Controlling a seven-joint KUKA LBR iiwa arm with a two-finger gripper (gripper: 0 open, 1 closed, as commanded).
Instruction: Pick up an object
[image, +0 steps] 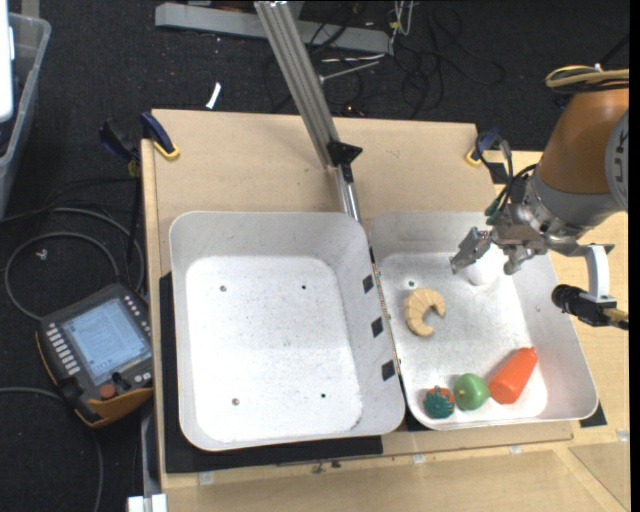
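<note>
From my remote view, the pincer (487, 257) hangs spread and empty over the right bin's (570, 340) far end, so closing here risks missing the croissant (424, 311).

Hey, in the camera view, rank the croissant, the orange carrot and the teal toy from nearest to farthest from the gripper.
From the gripper:
1. Croissant, middle of the right bin, just below-left of it.
2. Orange carrot, toward the bin's lower right corner.
3. Teal toy, at the bin's front edge.

bins (270, 225) white, faint dark speckle | croissant (424, 311) tan | carrot (514, 374) orange | apple (470, 391) green | small item (438, 402) teal, red spot | arm (585, 150) orange band, grey | bench (260, 160) pale wood | floor (70, 220) black
</note>
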